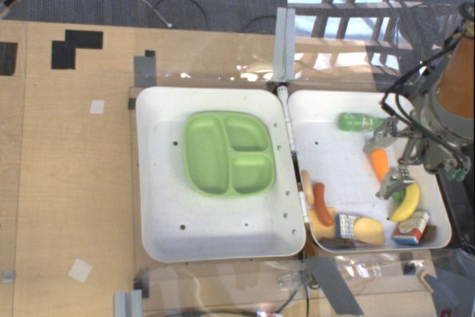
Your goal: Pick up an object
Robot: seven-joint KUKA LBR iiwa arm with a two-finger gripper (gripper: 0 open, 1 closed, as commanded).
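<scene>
My gripper (387,159) hangs over the right bin (326,111), reaching in from the right, and stands open. One fingertip (380,135) is above an orange carrot (380,164) and the other (392,185) is below it. The carrot lies on the bin floor in the gap between them, and neither finger clearly touches it. A yellow banana (406,203) lies just right of the lower finger. A green bottle (358,122) lies on its side above the upper finger.
Along the right bin's front edge lie a red sausage (320,197), a small carton (346,224), a pale yellow rounded item (369,229) and a red-and-white box (412,229). The left bin (163,219) holds a green divided plate (228,152).
</scene>
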